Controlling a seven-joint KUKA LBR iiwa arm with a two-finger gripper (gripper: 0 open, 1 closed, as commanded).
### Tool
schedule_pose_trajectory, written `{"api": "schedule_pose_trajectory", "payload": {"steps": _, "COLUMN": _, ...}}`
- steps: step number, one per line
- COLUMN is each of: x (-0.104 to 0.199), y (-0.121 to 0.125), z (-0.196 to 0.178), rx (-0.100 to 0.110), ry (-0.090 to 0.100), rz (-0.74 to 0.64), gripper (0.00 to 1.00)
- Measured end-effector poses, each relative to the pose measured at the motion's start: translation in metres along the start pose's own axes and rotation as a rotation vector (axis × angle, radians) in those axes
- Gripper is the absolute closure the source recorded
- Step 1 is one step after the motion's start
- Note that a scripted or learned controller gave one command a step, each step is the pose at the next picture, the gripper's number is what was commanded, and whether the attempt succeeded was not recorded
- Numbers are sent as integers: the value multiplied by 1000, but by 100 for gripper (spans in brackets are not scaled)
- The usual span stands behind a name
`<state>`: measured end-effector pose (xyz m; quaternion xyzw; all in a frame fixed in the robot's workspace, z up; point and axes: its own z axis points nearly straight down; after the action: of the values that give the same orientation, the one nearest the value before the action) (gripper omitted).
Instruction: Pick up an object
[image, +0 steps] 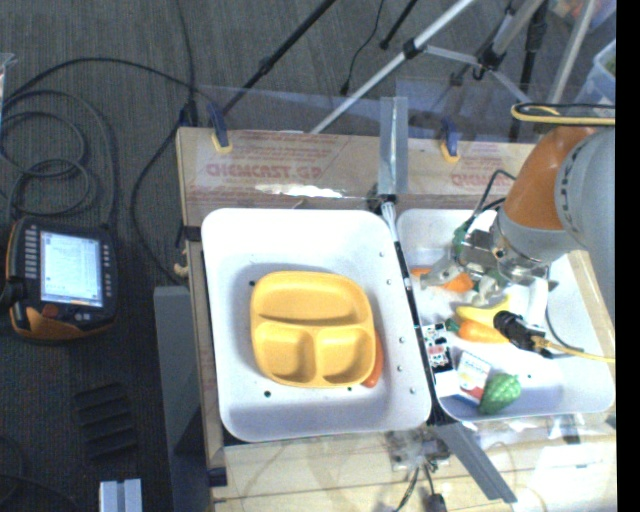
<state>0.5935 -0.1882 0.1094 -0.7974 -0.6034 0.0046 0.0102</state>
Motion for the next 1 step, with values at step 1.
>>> {"api": "schedule_pose_trajectory", "payload": {"steps": 1, "x": 39, "y": 36, "z": -112, "rx": -17, "ry": -9, "rz": 96, "gripper": 100}}
